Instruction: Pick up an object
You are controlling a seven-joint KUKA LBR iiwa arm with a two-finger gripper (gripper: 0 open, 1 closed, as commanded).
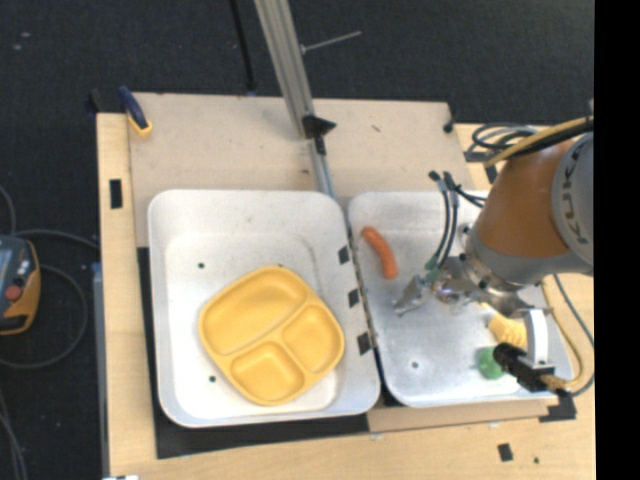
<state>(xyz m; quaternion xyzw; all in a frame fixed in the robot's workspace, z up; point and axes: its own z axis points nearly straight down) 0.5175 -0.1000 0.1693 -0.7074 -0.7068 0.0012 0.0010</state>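
Objects for picking sit mostly in the right bin [400, 218], but start at your left: the left bin [180, 228] carries a yellow divided plate [270, 335] lying flat. Move right and you see an orange sausage-shaped piece [380, 252] near the right bin's upper left. Just right of it, the tool [408, 298] hangs low over the bin floor, its two fingers parted with nothing between them. Farther right, a green piece [489, 362] and a yellow piece [503, 324] lie by the arm.
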